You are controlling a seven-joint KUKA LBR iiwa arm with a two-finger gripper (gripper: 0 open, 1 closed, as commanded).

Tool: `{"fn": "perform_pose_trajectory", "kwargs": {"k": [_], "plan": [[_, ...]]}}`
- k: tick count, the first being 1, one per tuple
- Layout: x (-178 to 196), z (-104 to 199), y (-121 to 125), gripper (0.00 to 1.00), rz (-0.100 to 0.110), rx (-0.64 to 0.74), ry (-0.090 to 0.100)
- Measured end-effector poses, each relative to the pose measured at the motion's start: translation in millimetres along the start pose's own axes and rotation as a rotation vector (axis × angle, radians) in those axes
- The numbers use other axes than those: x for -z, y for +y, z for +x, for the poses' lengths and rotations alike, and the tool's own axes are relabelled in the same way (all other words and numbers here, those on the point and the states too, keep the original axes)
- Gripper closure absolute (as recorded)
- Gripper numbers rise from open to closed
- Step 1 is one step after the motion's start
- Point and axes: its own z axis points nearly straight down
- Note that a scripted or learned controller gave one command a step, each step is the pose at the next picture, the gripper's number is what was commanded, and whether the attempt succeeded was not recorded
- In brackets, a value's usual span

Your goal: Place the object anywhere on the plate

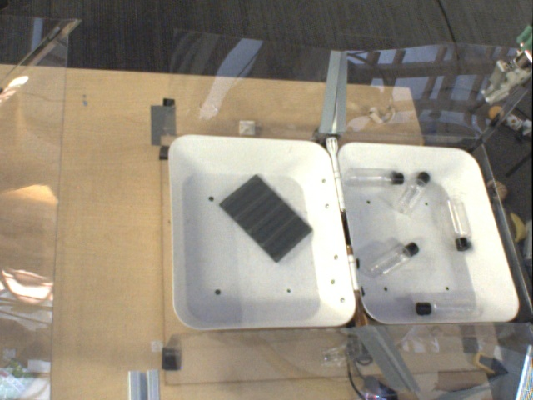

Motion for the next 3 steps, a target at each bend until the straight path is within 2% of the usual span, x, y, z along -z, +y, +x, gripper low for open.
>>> {"fn": "perform_pose_trajectory", "kwargs": {"k": [1, 2, 3], "plan": [[-5, 0, 0, 1.0, -0.002, -0.013, 0.0], [42, -1, -1, 1.0, 0.0, -0.474, 0.0], [41, 19, 4, 1.0, 0.003, -1.048, 0.0]]}}
